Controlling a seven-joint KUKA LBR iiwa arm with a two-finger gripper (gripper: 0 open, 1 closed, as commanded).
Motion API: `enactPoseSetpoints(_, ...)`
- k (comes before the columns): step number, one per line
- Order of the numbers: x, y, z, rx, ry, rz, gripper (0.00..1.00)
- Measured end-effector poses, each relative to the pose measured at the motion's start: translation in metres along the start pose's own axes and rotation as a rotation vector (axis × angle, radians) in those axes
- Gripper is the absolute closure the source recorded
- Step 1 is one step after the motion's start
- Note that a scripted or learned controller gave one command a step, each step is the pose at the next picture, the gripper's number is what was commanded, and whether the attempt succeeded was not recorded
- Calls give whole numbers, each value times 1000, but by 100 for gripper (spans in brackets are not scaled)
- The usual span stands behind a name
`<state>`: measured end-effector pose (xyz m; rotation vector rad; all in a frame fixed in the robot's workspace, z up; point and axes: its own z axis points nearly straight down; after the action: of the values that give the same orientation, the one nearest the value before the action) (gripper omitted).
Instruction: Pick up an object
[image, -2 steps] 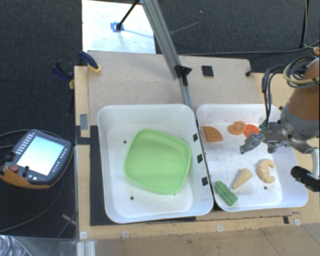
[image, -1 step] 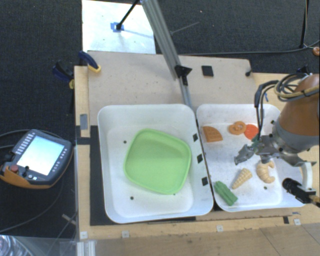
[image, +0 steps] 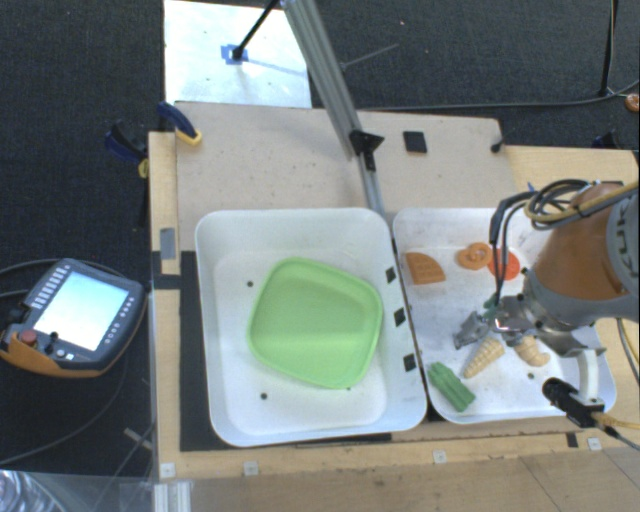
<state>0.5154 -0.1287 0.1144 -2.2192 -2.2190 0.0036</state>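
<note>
- Lying nearest the lower edge of the right bin (image: 520, 405), a green block (image: 451, 386) rests flat and slanted on the bin floor, close to the divider between the two bins.
- Just up and right of it, a pale ridged cone-shaped piece (image: 483, 354) lies tilted, its wide end near the green block and its narrow end toward the gripper.
- Beside the cone on the right sits a small cream-coloured lump (image: 530, 349), partly covered by the arm's wrist.
- The gripper (image: 478, 326) hangs low over the middle of the right bin, its grey metal fingers pointing left and down, right above the cone; whether they are spread or closed cannot be told, and nothing is seen between them.
- The arm (image: 585, 265), with its orange band and a bundle of black cables, comes in from the right and covers that side of the bin.
- Farther up, an orange wedge (image: 424, 268) lies near the divider, well apart from the gripper.
- To its right are an orange round piece (image: 475, 257) and, touching or just beside it, a red piece (image: 508, 266) partly hidden by a cable.
- In the left bin (image: 225, 400) a light green square plate (image: 316, 322) lies turned at an angle, taking up most of the floor.
- Off the bench to the left, a teach pendant (image: 72, 316) with a bright screen rests on the dark floor.
- At the bench's far left corner is a blue and yellow clamp (image: 180, 122).
</note>
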Motion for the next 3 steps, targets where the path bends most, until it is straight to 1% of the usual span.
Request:
enactPoseSetpoints(1, 0, 0, 25, -3, -1, 0, 0)
enactPoseSetpoints(2, 0, 1, 14, -5, -1, 0, 100)
enactPoseSetpoints(3, 5, -5, -44, -8, -1, -1, 100)
